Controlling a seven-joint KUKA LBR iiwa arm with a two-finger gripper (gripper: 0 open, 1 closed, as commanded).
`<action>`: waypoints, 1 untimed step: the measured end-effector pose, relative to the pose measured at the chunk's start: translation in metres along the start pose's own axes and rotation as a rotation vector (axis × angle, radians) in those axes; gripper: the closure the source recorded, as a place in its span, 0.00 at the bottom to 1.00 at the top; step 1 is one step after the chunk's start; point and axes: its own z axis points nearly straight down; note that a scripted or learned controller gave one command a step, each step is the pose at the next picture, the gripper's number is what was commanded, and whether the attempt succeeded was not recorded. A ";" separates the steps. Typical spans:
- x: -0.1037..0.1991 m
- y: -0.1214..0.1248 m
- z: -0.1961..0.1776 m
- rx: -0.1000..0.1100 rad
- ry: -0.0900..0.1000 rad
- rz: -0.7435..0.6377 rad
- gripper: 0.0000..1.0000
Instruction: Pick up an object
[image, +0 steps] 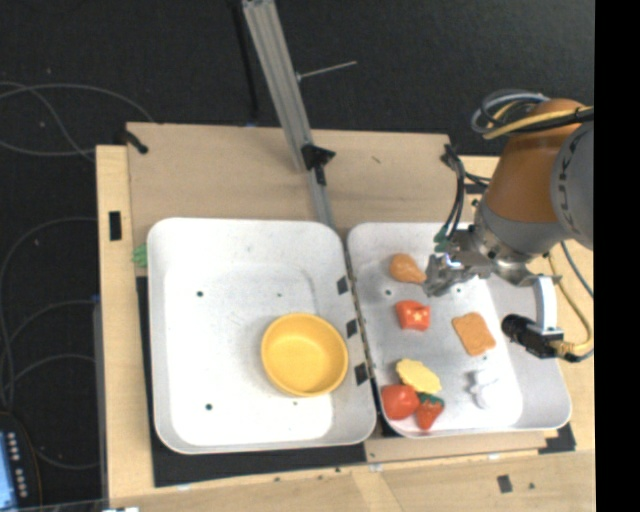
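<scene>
Worktop (250, 170) of pale board carries two shallow white bins side by side, and I reach in from the right over the right bin (530, 410). My end effector (440, 275) hangs low in the far part of that bin, just right of an orange-brown rounded piece (405, 267) and just beyond a small red piece (413, 315); whether it touches either I cannot tell, and from this angle I cannot tell how far it is spread or whether it has hold of anything. To the right of the red piece lies a flat orange slab (473, 332), apart from it. Nearer, a yellow piece (418, 375) sits against a red tomato-like ball (399, 401), with a strawberry-like piece (428, 411) just beside them at the bin's near edge. A small whitish object (481, 387) lies to their right, hard to make out against the bin floor. The left bin (200, 300) holds a yellow bowl (304, 354), upright, in its near right part. A grey metal pole (285, 90) slants across the far side of the worktop.
</scene>
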 end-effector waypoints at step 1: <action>0.042 0.008 -0.015 0.000 0.001 -0.001 1.00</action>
